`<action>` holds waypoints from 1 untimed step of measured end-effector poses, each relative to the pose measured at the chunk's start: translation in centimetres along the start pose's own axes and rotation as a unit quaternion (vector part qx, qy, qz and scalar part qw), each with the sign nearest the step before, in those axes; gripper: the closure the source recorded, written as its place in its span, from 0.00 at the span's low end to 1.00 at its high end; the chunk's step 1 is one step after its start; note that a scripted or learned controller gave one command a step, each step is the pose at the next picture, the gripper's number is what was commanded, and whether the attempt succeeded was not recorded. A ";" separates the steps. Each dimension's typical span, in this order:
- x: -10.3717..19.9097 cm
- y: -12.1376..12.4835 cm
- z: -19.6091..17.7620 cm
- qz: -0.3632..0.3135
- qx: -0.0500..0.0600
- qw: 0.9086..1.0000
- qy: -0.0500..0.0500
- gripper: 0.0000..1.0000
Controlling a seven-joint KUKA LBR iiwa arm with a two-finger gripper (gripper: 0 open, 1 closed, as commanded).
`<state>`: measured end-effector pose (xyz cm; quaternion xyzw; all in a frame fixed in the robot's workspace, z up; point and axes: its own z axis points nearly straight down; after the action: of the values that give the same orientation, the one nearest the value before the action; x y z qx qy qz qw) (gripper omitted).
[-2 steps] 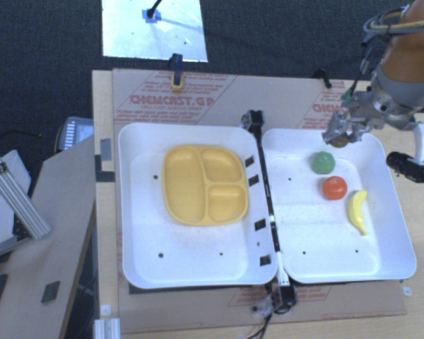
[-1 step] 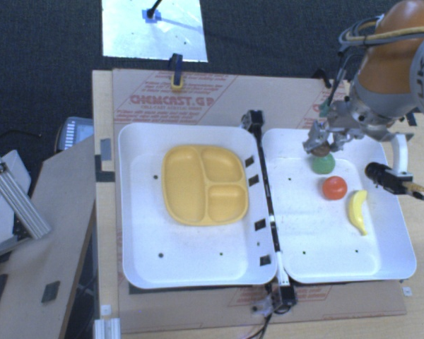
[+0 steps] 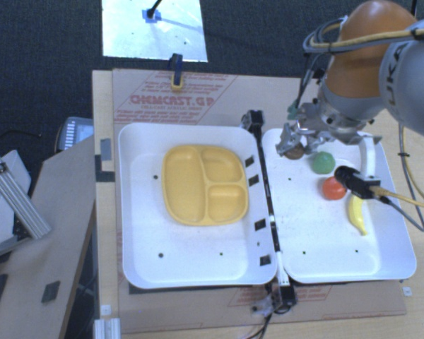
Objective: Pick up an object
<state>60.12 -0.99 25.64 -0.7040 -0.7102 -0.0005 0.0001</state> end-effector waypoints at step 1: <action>4.6 -1.6 1.4 0.000 0.000 1.000 0.000 1.00</action>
<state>58.47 3.59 24.24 -0.7042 -0.7100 -0.0003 0.0002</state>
